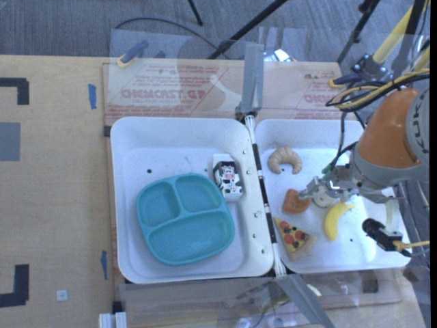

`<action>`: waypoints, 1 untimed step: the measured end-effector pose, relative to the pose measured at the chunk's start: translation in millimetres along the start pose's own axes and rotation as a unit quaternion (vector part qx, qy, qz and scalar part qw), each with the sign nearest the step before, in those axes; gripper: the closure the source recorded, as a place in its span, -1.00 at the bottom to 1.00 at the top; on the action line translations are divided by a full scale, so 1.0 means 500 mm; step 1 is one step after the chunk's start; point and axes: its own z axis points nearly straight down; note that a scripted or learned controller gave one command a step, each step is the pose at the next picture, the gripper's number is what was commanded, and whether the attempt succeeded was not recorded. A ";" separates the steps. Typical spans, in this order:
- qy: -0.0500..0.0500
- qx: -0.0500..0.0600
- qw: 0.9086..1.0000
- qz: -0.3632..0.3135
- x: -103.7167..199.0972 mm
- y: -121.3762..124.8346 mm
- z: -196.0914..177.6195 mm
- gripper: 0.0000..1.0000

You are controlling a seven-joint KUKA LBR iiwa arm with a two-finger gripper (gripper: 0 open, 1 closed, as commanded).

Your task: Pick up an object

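While grasp is being approached | metal two-finger gripper [321, 195] is being hovered by curved yellow plastic banana [334, 219] | finger state cannot be told | descent is being called for

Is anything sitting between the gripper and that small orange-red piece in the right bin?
Nothing visible. The gripper hangs right beside the small orange-red piece; the yellow banana and tan croissant lie off to the sides.

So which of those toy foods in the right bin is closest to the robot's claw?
The small orange-red wedge, just left of the gripper; banana, croissant and pizza slice lie farther off.
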 end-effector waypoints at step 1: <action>-0.002 0.001 1.000 -0.026 -0.129 -0.092 0.000 -1.00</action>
